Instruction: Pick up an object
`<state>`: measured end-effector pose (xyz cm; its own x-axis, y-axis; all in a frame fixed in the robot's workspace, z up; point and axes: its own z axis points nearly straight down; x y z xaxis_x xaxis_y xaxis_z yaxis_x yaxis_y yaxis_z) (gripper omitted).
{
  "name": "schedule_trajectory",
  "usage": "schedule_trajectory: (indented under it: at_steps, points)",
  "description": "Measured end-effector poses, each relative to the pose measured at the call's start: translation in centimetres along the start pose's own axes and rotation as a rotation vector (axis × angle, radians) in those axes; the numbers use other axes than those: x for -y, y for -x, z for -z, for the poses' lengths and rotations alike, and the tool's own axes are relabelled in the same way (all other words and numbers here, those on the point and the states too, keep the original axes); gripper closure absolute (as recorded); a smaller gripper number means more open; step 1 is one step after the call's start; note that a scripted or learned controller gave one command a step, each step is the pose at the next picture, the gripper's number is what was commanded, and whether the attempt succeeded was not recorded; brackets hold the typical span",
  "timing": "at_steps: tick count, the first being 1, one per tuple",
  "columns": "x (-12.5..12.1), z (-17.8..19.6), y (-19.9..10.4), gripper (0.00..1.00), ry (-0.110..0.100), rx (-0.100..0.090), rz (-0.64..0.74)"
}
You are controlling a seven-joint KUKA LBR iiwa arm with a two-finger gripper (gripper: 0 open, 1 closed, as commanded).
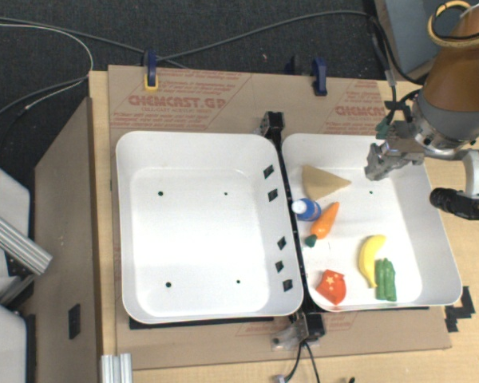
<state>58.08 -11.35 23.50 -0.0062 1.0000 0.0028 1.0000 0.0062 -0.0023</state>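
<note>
The right bin [431,214] holds several toy foods: a tan wedge [325,183], an orange carrot [325,220], a small blue and white piece [306,209], a yellow banana [370,258], a green pepper [385,280] and a red strawberry [331,286]. My gripper [378,168] hangs over the bin's far right part, to the right of the tan wedge and apart from it. Nothing shows between its fingers.
The left bin [136,214] lies beside the right one, with a black divider strip [281,214] between them. Both rest on a cardboard sheet [215,94] held by a yellow clamp [151,70] and a blue clamp [320,76]. Cables run behind.
</note>
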Motion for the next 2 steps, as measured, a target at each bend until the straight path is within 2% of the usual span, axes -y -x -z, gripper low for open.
schedule_trajectory:
  at_steps: [2]
  points:
    - [-2.2,1.2,-9.7,1.00,0.005,0.001,-0.001]
